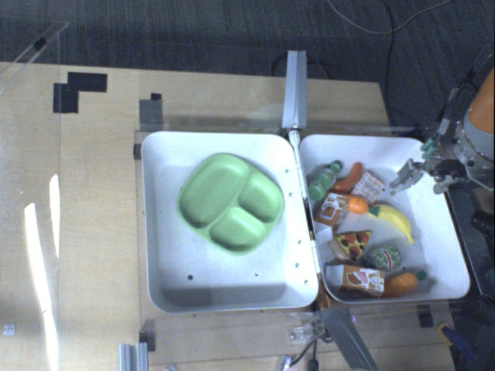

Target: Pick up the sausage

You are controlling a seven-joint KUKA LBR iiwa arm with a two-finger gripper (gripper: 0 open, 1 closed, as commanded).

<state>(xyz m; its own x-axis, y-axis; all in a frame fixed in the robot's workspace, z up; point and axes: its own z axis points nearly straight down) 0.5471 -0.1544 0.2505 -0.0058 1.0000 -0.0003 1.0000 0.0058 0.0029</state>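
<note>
— Sausage [349, 177] position is asked for first: where is it found?

— It is seen in the right-hand bin [456, 273], near the far wall, lying slantwise with its long axis running from lower left up to upper right. It is flanked by a green bottle [324, 179] on its left and a small printed packet [370, 185] on its right, both just beside it.

— And how is the pincer [407, 176] placed against it?

— The pincer is seen at the bin's right side, level with the sausage, so the sausage lies to its left in the view, with the packet between them. A banana [394, 220] lies nearer the viewer, below that line.

— Is anything held?

— Nothing is seen between the fingers; whether they are apart or together cannot be told.

— What is judged necessary?

— A leftward reach is judged necessary, with the fingers set across the slanted axis.
</note>
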